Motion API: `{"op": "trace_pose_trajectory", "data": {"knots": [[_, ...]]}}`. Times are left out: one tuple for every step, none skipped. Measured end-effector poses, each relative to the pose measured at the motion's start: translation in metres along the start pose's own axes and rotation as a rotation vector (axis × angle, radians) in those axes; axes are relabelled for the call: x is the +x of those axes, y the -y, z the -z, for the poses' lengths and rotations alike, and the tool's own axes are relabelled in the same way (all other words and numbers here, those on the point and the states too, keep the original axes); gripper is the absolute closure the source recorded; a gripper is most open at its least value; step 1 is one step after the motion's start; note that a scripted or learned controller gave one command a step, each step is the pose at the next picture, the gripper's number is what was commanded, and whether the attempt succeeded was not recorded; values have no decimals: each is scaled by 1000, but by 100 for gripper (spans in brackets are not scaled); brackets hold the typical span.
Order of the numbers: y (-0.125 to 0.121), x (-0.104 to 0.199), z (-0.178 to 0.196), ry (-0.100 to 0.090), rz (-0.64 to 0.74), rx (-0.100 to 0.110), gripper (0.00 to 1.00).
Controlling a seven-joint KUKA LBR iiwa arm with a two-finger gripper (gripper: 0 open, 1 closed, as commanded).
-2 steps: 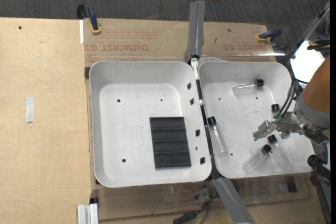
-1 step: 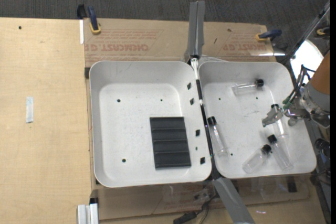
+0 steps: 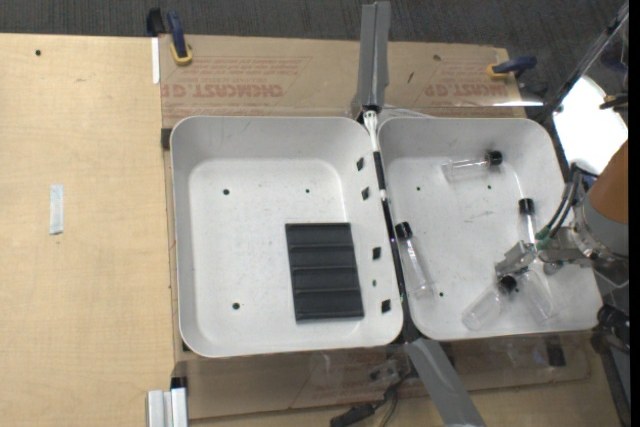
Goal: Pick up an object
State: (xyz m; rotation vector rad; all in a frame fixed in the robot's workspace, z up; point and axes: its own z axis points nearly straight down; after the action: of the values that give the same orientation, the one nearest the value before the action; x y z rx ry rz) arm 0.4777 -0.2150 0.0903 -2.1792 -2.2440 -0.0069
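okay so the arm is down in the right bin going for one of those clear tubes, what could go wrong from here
1. The gripper sits low among clear plastic tubes with black caps; they look slippery and round, so one may roll or squirt away.
2. Several tubes lie close together near it, so it might nudge a neighbour or catch two.
3. It works near the right white bin's front-right wall, where a tube could get pinned against the side.

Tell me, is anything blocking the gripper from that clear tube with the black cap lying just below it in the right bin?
Nothing visible does. The gripper hangs right over the clear tube in the right bin, with only bare bin floor around it; the other tubes lie apart.
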Motion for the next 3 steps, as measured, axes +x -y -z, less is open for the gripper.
{"op": "trace_pose_trajectory", "data": {"knots": [[0, -3, 9, 8, -4, -3, 100], [-45, 24, 9, 13, -8, -5, 100], [-80, 52, 83, 14, 33, -5, 100]]}}
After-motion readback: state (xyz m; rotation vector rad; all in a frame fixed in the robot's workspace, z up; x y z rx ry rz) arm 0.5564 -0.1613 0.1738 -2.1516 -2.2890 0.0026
